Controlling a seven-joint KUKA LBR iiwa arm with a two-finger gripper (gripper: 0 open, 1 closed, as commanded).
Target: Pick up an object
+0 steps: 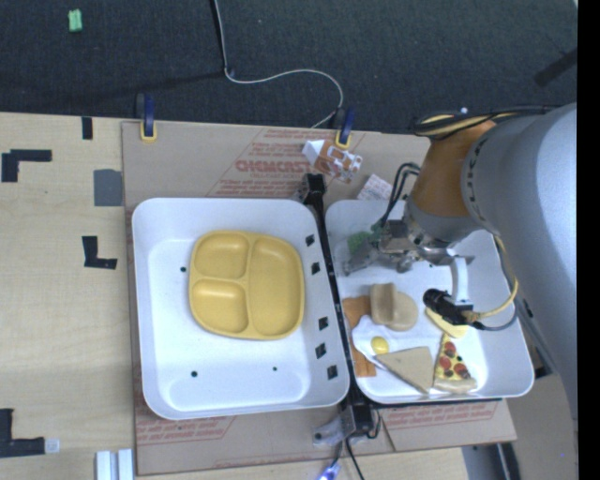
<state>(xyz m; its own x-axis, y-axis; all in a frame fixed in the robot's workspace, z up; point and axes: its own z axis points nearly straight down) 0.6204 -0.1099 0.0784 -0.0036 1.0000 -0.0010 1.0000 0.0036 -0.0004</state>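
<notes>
You look down on a pale wooden bench [56,319] marked with short black tape strips [94,253]. At its centre lies a brown cardboard sheet [253,164] printed in red. Two clamps, one yellow [146,120] and one blue [345,127], pin the sheet's far edge. Beyond that edge runs dark carpeted floor [375,47], crossed by a thin white cable [281,75]. A small green tag [75,20] sits on the floor, far left of the sheet. Light falls evenly.
</notes>
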